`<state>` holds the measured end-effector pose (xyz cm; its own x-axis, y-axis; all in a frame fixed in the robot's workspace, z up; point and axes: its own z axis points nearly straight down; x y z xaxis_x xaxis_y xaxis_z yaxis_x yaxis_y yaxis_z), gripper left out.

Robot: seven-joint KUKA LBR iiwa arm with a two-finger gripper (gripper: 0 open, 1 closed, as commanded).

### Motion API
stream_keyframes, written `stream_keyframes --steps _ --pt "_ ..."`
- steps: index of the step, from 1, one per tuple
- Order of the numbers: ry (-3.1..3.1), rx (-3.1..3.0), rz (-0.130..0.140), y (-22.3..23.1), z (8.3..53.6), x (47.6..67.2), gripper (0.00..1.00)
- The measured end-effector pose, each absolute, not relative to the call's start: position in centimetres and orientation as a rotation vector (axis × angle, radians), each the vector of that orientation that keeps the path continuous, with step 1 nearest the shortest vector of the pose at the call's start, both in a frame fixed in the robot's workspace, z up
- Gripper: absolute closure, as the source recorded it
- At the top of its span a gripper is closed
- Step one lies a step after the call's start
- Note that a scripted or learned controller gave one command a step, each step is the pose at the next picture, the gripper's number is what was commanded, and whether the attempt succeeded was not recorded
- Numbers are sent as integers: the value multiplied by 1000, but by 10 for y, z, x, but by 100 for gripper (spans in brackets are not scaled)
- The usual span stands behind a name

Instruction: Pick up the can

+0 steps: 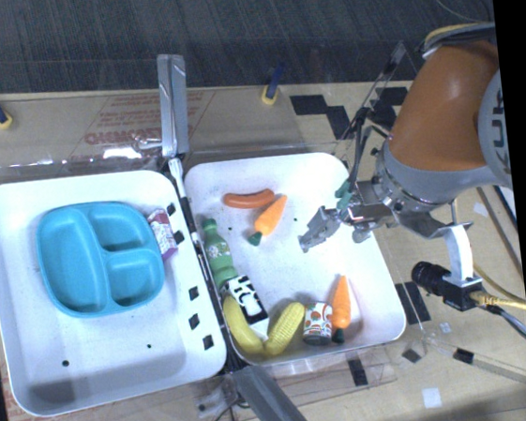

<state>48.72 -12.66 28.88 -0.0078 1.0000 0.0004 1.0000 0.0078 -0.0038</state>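
A small can [318, 322] with a red and white label stands in the front of the right bin [378, 326], between an ear of corn [286, 325] and a carrot [341, 302]. My gripper [318, 231] hovers over the middle of the right bin, behind the can and well apart from it. It points left, and nothing shows in it. A second can-like thing [163, 232], purple and white, lies at the right edge of the left bin [93, 375], beside the blue tray [100, 256].
The right bin also holds a sausage [247, 198], another carrot [269, 217], a green bottle [217, 250] with a black-labelled object [244, 298] below it, and a banana [241, 333]. The arm's orange band [444, 104] looms over the right rim.
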Motion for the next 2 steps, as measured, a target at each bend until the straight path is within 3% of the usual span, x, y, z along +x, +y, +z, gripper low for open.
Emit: stream_keyframes --steps 1,2 --pt "-1938 -2468 5 -105 90 524 0" --pt "-1886 -2509 2 -162 91 488 0"
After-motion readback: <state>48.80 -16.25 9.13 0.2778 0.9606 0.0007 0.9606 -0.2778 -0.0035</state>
